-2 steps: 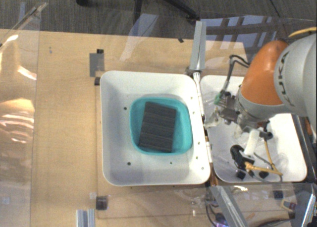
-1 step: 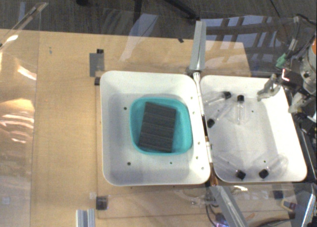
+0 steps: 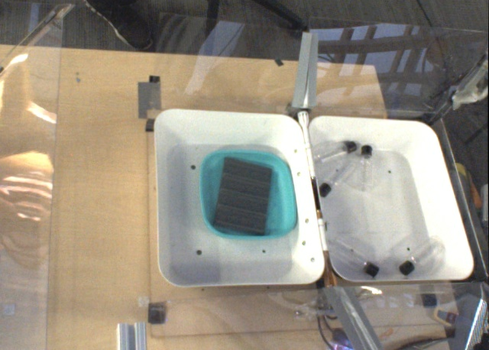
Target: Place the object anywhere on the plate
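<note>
Bench (image 3: 92, 188) of pale wood carries two white bins side by side, touching along their inner edges. The left bin (image 3: 172, 264) holds a teal plate (image 3: 284, 203) around its middle, a little nearer the bin's right edge than its left. On that plate lies the object, a dark grey ribbed block (image 3: 243, 196). It rests flat across the plate's centre, long side running from the far edge toward the near edge and slightly tilted, wholly within the rim. The right bin (image 3: 451, 257) holds several clear tubes with black caps: two caps (image 3: 350, 144) near its far left corner, one (image 3: 324, 188) by its left edge, and two (image 3: 370, 269) along its near edge. A grey metal post (image 3: 306, 73) lies on the bench beyond the bins, in line with the seam between them. A small grey bracket (image 3: 149, 96) sits just off the left bin's far left corner, and a small dark cube (image 3: 157, 312) sits off its near left corner. We cannot tell the state of the claw.
</note>
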Action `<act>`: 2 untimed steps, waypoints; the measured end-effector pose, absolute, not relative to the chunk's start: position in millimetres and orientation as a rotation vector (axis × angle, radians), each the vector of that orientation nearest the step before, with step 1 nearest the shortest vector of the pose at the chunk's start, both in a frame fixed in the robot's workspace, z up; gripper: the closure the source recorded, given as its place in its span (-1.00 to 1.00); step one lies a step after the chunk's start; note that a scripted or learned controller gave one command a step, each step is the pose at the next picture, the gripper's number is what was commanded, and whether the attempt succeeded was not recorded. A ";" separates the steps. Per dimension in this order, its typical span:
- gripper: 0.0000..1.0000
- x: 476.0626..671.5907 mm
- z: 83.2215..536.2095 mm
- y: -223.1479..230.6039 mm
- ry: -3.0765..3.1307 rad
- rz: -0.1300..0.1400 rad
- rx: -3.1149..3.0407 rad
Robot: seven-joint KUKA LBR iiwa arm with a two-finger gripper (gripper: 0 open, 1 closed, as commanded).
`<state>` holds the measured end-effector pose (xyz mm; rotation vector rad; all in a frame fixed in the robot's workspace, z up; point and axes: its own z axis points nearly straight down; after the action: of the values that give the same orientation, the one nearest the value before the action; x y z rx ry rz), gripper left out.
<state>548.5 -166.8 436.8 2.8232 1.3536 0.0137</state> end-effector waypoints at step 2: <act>-1.00 614.6 436.7 -194.7 0.882 0.014 3.007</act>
<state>614.6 -194.7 436.7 3.0073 0.8816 0.0138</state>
